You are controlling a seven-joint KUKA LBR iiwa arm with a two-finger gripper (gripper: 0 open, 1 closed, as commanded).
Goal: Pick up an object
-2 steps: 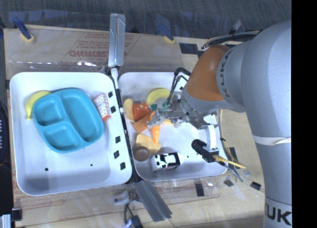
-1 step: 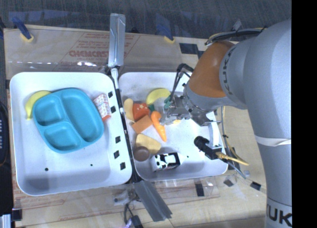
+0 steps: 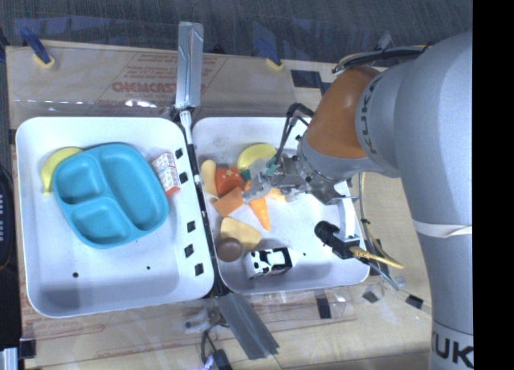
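Observation:
My gripper (image 3: 263, 177) reaches in from the right and hangs low over the right bin (image 3: 317, 268), right above a cluster of toy food. Under and beside it lie an orange carrot (image 3: 260, 213), an orange wedge (image 3: 228, 202) and a red piece (image 3: 226, 178). A yellow-green lemon-like piece (image 3: 255, 154) sits just behind the gripper. Farther forward are a pale yellow chunk (image 3: 239, 233), a brown round piece (image 3: 229, 250) and a black-and-white toy (image 3: 269, 261). A slim pale yellow piece (image 3: 209, 174) lies by the bin's left wall.
The left bin (image 3: 96, 280) holds a blue divided plate (image 3: 108, 192), a yellow banana (image 3: 53, 164) tucked under its far left edge, and a small red-and-white packet (image 3: 166, 172) at its right. The arm's grey body fills the right side.

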